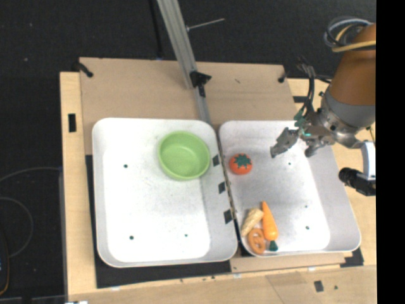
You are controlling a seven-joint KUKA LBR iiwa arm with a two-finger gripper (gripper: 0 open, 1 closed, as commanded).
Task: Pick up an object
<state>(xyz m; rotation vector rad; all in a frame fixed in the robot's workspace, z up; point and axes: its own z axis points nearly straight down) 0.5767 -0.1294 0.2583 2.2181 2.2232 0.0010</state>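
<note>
In the right bin (316,189) a small red tomato (240,164) lies near the left wall. An orange carrot (269,221), a pale banana-like piece (252,220) and an orange round piece (256,240) cluster at the bin's front left corner. My gripper (296,142) hovers over the upper middle of the right bin, to the right of the tomato and apart from it. Its two dark fingers are spread, with nothing between them.
A green bowl (184,156) sits in the left bin (126,201) near its upper right. A metal pole (180,43) rises at a slant from behind the bins. The grey arm with its orange band (354,68) comes in from the right.
</note>
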